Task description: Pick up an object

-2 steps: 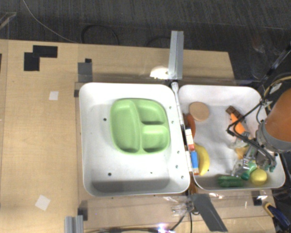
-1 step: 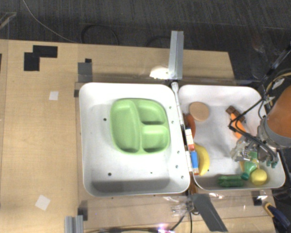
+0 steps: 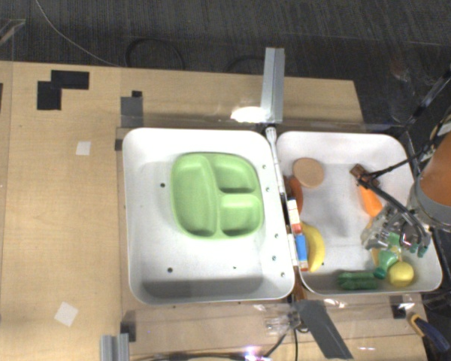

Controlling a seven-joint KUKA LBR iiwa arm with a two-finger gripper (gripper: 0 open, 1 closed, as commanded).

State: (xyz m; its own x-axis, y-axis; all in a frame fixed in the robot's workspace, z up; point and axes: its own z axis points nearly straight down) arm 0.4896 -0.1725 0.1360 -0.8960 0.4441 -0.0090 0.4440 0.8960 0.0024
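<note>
The gripper [image 3: 391, 235] is hovering low in the right bin [image 3: 338, 153], just beyond a yellow lemon [image 3: 401, 274]; its grip is unreadable.

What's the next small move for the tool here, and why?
Probably lower straight down a little: the tool hovers in the right white bin over the small teal-green round toy, beside the yellow lemon-shaped toy, with nothing visibly gripped.
</note>
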